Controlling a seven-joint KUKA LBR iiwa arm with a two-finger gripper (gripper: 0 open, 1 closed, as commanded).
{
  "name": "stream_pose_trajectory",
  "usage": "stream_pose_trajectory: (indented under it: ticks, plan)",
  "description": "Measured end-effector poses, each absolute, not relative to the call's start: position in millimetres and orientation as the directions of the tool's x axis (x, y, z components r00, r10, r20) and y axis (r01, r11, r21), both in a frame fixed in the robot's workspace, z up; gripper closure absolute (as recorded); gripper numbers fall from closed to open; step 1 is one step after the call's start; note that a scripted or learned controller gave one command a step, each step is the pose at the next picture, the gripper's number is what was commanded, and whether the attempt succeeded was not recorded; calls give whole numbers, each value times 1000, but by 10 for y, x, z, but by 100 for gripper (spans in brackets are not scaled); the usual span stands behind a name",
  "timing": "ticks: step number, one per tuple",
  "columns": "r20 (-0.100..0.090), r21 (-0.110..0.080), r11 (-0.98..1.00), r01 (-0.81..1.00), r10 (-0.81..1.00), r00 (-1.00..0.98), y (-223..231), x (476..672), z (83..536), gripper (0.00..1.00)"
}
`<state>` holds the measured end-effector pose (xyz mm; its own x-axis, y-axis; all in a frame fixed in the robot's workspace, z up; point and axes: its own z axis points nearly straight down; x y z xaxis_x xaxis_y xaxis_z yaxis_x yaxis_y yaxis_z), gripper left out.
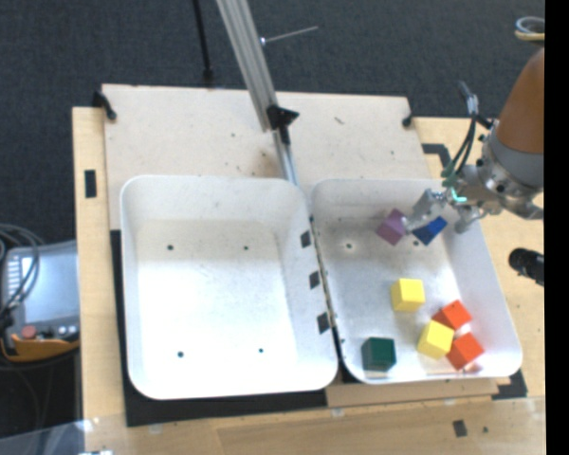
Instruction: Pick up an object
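Bench [199, 140] w/ two white bins; gripper [434, 218] over right bin's [493, 282] far edge.
Gripper sits at right bin's far-right part, touching or just above blue block [430, 230]; can't tell if fingers are spread or clamped, or if block is gripped. Purple block [392, 227] just left of blue one. Yellow block [408, 294] mid-bin. Near the front-right corner: 2nd yellow block [436, 338] betw. two orange blocks [460, 333]. Green block [379, 354] at front edge, nr front-left corner. Left bin [218, 282] alongside.
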<state>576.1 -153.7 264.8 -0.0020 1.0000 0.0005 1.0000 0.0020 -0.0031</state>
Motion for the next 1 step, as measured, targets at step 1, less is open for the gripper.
stream_pose_trajectory:
  ticks: [1]
  plan:
    - [0,1,2,1000,1000,-2,-1537,5769,2670,0]
